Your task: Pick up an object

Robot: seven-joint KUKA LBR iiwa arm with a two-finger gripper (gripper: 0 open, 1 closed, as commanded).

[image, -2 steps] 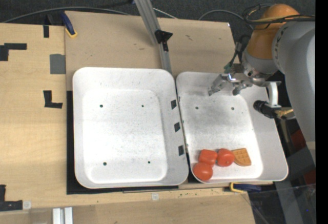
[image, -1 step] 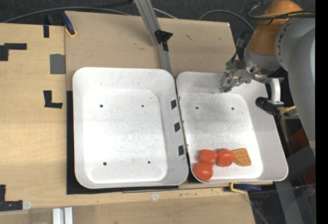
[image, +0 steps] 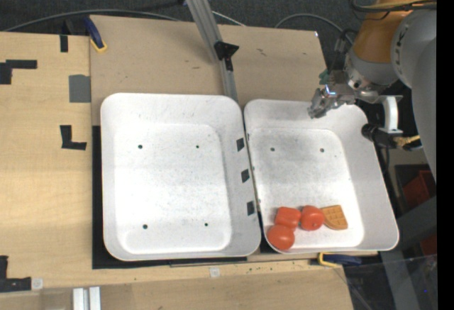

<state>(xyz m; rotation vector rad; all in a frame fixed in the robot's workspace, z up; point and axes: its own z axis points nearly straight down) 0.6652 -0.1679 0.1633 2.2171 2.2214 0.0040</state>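
Hanging above the far right corner of the right shallow white plastic bin (image: 369,188): the grey arm with the orange band (image: 394,25), ending in the small metal jaws (image: 319,104) pointed down at the bin's rim. Impossible to tell from this slanted view how far open the jaws are; nothing seen between them. Well apart from the jaws, down at the near end of the same bin: three small red rounded toy pieces, one (image: 287,216) just beside the next (image: 311,218), the third (image: 281,236) a little nearer and touching the first. Just right of that red group, and also far below the jaws: a small orange-brown flat piece like a cracker (image: 335,217), touching or almost touching the second red piece. Left of the jaws, across the middle divide: the left shallow white plastic bin (image: 113,159), with only a few dark dots on its floor. Up and left of the jaws: a slanted grey metal pole (image: 202,10) with a black clamp (image: 225,50), ending near the gap between the bins. Under both bins: the light wooden desk (image: 42,159), with black tape marks far to the left of the jaws.
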